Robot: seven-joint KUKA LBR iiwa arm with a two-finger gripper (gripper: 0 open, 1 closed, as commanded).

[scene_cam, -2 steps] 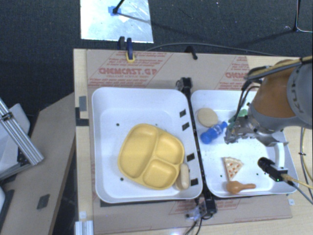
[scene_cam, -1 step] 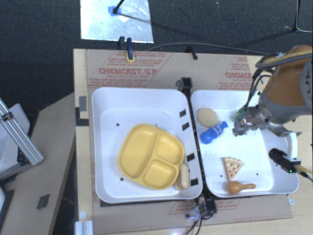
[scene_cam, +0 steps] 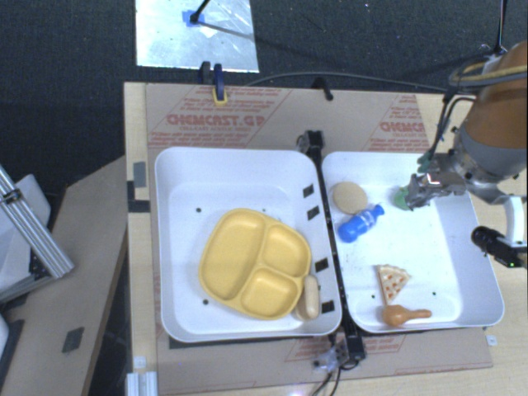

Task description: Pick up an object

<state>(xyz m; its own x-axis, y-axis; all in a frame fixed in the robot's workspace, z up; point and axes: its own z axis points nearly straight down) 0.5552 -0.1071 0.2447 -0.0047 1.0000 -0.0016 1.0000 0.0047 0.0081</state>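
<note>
Dark carpet surrounds the tan surface (scene_cam: 247,110) on my feed, with a shiny foil sheet (scene_cam: 196,21) lying on the floor beyond its far edge. On the surface I see 2 white bins side by side. My arm (scene_cam: 495,122) reaches in from the right, over the far right corner of the right bin (scene_cam: 462,246). The left bin (scene_cam: 190,180) holds a yellow tray (scene_cam: 252,262) with 3 compartments, sitting toward the near right of that bin, and a pale bread roll (scene_cam: 309,296) lies touching the tray's near right corner.

In the right bin, a blue bottle (scene_cam: 360,223) lies on its side near the far left, just beside a round tan cookie (scene_cam: 350,196). A pizza slice (scene_cam: 393,281) sits nearer to me, and an orange drumstick (scene_cam: 401,313) lies just in front of it, close to the near wall.

My pincer (scene_cam: 422,190) hangs low by the bin's far wall, right beside a small green object (scene_cam: 402,196). I cannot tell how wide the pincer stands, or whether it touches the green object.
</note>
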